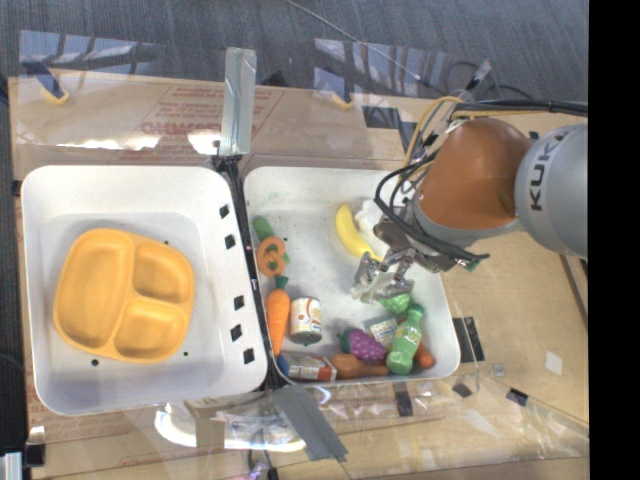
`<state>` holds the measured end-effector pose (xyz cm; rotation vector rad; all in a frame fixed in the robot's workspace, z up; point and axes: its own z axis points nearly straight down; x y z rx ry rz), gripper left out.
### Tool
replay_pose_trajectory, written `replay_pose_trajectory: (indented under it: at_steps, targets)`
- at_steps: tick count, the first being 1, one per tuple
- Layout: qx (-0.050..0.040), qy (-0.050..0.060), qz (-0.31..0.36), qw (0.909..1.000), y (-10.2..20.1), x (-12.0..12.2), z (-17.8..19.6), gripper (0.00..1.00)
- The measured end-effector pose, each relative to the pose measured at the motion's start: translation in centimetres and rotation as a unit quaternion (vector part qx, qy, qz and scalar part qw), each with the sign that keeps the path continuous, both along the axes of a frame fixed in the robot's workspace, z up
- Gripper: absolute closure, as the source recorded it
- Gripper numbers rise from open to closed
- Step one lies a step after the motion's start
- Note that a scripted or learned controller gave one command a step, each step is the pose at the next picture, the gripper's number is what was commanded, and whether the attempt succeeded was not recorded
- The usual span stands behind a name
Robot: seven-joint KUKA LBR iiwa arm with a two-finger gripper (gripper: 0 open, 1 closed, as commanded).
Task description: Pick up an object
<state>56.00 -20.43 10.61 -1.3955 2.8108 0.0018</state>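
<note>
Seen from above at a slant, a bench (120, 118) covered in brown board carries two shallow white bins side by side. The left bin (40, 268), in the left half of the frame, holds a yellow divided plate (122, 294). The right bin (300, 183), at centre right, holds a scatter of toy food: a yellow banana (349, 232) near its upper middle, a carrot (278, 318) and a small can (305, 320) along its left side, and at its lower edge a purple bunch of grapes (366, 345) beside a green bottle (404, 344). The grey arm with its orange band reaches in from the right of the frame, and the gripper (378, 280) hangs low over the right bin, just below the banana and just above the green bottle. Whether the jaws are apart or together cannot be told from this angle, and nothing can be seen between them. The step in hand appears to be settling on one item. A good try would centre the jaws squarely over a single piece, likely the banana or the bottle, clear of its neighbours, and descend straight before closing, since the crowded lower pieces could be nudged aside.
</note>
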Motion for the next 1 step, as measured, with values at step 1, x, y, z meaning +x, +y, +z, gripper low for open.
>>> replay_pose_trajectory:
  at_steps: [1]
  targets:
    - [0.0001, 0.000, 0.000, 1.0000, 0.04, 0.00, -0.03, 0.00]
